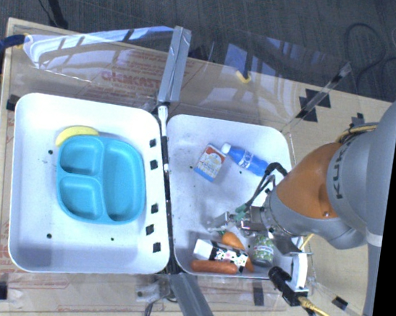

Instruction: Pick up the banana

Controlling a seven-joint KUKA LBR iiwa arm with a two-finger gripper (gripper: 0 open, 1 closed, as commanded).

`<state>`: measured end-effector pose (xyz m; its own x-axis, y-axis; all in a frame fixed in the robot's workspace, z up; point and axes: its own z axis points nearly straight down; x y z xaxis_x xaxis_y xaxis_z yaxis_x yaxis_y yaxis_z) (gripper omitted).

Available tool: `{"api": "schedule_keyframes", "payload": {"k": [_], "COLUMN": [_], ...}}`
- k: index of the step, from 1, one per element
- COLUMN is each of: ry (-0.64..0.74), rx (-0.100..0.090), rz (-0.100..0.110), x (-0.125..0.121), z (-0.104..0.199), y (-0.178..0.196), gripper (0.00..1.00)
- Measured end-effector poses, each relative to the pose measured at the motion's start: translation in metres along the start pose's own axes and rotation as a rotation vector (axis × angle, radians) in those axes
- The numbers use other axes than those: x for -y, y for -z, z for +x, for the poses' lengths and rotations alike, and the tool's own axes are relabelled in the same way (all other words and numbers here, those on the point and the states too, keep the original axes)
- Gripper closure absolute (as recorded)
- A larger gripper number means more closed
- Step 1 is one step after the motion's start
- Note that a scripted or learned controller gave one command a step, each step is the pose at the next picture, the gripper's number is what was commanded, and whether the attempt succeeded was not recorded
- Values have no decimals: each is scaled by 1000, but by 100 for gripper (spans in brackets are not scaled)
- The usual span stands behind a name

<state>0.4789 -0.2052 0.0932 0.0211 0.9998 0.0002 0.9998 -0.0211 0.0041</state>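
Banana [77, 132] — yellow, left bin at ten o'clock, half-tucked behind blue tray [101, 179], probably light, soft, best gripped mid-body — gripper [251, 223] over right bin's clutter at five o'clock, jaws' state indiscernible.

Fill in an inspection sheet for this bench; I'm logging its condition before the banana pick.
Surface: wooden bench bearing left bin and right bin.
Job's things: banana in left bin, partly under blue divided tray.
Clutter: right bin holds small carton, blue-capped bottle, carrot, other small items.
Grippers: gripper low over right bin's clutter, jaws hidden.
Cables: black cable at wrist.
Surroundings: dark floor.
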Motion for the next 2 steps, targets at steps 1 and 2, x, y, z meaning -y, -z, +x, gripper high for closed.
{"api": "schedule_keyframes", "payload": {"k": [1, 2], "ry": [-21, -143], "rx": [-1, 0], "rz": [4, 0], "x": [2, 0], "z": [35, 2], "y": [-2, 0], "gripper": [0, 0]}}
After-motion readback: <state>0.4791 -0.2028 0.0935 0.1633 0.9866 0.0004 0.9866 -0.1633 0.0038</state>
